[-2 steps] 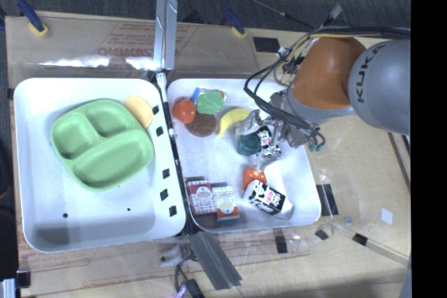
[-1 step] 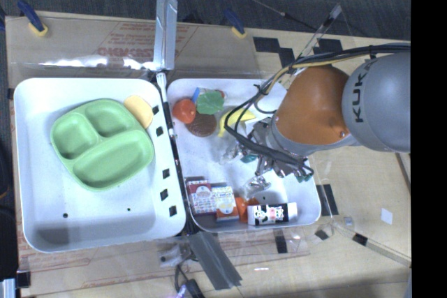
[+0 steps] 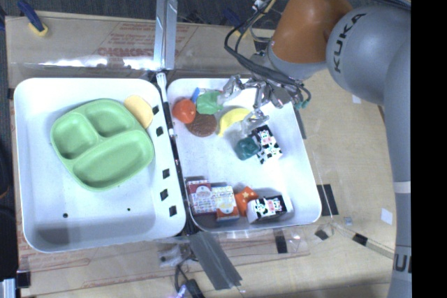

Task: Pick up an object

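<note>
White right bin (image 3: 307, 200), near edge: red carton (image 3: 208, 196), orange item, cow-print box (image 3: 269, 206).
Mid bin: teal piece (image 3: 246, 147), second cow-print box (image 3: 266, 144).
Far end: tomato (image 3: 184, 110), brown disc (image 3: 203, 125), banana (image 3: 232, 118), green item.
End effector (image 3: 260, 91): above far end, grip state not discernible.
Left bin: green tray (image 3: 102, 142).

Green divided plate (image 3: 103, 144); cow-patterned carton (image 3: 267, 144)

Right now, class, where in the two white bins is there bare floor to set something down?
Left white bin: the floor strip below the green divided plate. Right white bin: the middle patch between the brown cookie and the red carton. Its top, under the hand, is crowded.
</note>
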Action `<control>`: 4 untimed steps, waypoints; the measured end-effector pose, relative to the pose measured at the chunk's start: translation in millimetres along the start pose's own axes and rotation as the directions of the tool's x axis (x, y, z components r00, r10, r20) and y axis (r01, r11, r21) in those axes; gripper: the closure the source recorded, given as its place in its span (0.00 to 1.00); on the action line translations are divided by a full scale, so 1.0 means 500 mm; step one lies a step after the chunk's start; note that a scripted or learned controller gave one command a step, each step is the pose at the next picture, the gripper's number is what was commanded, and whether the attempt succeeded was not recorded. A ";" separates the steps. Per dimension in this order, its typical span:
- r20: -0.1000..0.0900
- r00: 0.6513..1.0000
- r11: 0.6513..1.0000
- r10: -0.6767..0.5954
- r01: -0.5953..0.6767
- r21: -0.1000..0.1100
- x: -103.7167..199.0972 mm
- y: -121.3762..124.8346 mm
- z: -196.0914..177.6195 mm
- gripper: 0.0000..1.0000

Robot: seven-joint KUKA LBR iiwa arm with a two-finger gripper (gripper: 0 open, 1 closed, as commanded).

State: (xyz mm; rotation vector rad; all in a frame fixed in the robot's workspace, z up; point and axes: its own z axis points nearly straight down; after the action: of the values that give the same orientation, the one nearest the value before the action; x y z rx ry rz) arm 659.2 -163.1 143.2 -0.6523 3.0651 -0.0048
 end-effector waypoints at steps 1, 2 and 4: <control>-0.001 0.999 0.999 -0.045 0.045 -0.004 0.010 0.128 0.096 0.00; 0.007 0.999 0.999 -0.048 0.048 0.000 0.003 0.127 0.070 1.00; 0.005 0.971 0.971 0.238 -0.238 0.000 -0.014 0.236 -0.112 1.00</control>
State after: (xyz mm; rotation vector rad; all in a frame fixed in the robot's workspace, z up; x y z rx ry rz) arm 616.9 -52.5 198.7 -0.2790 3.1158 -0.0025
